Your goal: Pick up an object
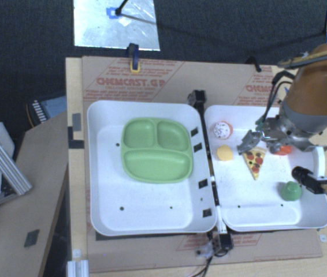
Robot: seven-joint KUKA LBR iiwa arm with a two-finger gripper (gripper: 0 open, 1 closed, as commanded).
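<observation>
Camera view: slanted, from above.
Claw [255,140]: over right bin [267,219], fingers spread, holding nothing.
Pizza slice [255,161]: just below claw, mid-bin.
Yellow piece [225,153]: near divider.
Green object [290,191]: near right wall.
Left bin [103,212]: green tray [155,150] centred, margins open.

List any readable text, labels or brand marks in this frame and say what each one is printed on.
"CHEMCAST GP": red print on the brown protective sheet behind the left bin.
A second red print on the same sheet behind the right bin is partly hidden by the arm and too blurred to read.
More red print along the sheet's front edge is too small to read.
No text is legible on the green tray or the toy food.
</observation>
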